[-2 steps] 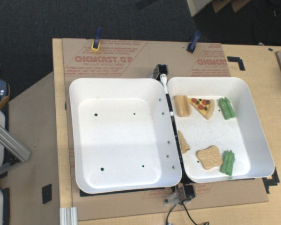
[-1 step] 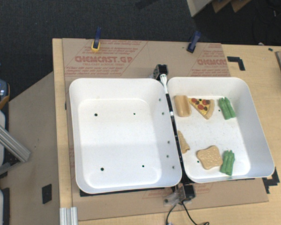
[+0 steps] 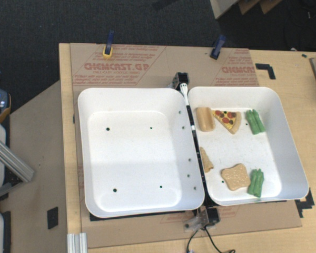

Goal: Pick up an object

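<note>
The right bin (image 3: 287, 141) holds several toy foods. A tan bread roll (image 3: 204, 118) lies at its upper left, with a pizza slice (image 3: 227, 119) just to its right and a green vegetable piece (image 3: 255, 122) further right. Against the bin's left wall sits a small tan piece (image 3: 205, 159). Near the front lie a slice of toast (image 3: 235, 176) and a second green vegetable piece (image 3: 256, 182) beside it.
The left bin (image 3: 89, 141) sits beside the right one on a cardboard sheet (image 3: 147, 62). Two clamps (image 3: 108, 45) (image 3: 218, 46) hold the sheet's far edge. A black fitting (image 3: 180, 80) stands where the bins meet at the back.
</note>
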Robot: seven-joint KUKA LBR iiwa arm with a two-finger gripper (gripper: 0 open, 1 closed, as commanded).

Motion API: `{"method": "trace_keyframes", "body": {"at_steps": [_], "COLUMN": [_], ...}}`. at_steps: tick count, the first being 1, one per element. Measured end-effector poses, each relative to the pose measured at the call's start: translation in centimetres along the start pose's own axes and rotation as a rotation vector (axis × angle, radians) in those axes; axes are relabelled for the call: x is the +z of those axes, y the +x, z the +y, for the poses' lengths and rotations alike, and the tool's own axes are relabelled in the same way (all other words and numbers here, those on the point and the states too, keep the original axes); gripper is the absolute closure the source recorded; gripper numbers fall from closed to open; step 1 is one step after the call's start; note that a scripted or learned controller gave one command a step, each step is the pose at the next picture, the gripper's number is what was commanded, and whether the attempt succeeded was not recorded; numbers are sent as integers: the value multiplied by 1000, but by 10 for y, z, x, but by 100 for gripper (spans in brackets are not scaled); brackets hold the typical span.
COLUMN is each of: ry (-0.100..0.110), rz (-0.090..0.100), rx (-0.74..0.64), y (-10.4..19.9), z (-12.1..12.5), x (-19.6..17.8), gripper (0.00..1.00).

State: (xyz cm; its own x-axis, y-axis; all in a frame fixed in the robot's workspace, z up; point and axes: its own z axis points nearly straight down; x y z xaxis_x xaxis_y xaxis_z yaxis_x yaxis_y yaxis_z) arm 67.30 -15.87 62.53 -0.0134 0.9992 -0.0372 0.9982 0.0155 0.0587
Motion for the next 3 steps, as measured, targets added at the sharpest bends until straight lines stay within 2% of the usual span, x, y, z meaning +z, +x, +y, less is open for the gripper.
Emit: {"method": "trace_keyframes", "body": {"at_steps": [3], "ry": [-17], "rz": [-9], "rx": [-4], "y": [2], "z": [3], "x": [-33], "gripper": [100]}}
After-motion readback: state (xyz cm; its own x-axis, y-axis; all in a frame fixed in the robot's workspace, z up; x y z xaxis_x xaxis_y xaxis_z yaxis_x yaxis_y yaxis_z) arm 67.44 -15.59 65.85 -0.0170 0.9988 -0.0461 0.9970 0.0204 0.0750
